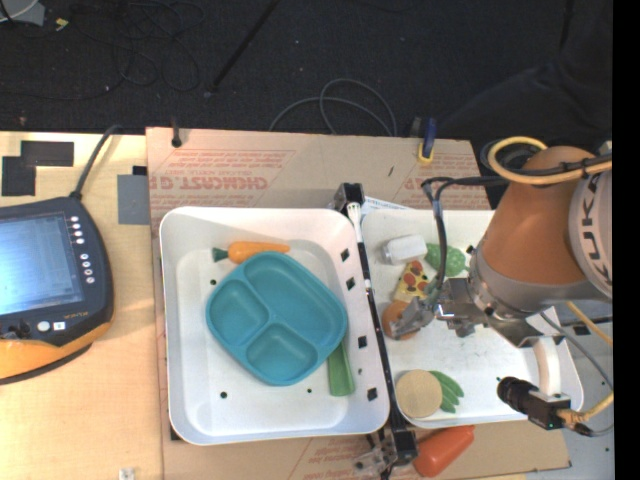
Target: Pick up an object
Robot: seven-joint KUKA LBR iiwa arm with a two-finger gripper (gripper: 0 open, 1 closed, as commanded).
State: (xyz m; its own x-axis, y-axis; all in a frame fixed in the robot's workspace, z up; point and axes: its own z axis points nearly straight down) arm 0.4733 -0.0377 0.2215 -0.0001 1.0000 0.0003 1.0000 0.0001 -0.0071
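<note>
My gripper [432,308] hangs low over the left part of the right bin [500,368], under the grey and orange wrist. Just left of it lies a brown rounded object [398,320], touching or nearly touching the gripper's tip. A yellow and red pizza-like slice [410,282] lies just above that. Farther back are a white block [404,248] and a green piece [450,259]. A round beige item [419,393] with a green leaf [451,390] rests at the bin's front left.
The left bin [190,368] holds a teal divided plate [277,316], an orange carrot [258,251] behind it and a green stick [340,372] at its right. A red-orange piece [443,448] lies outside the front rim. A tablet [45,273] sits far left.
</note>
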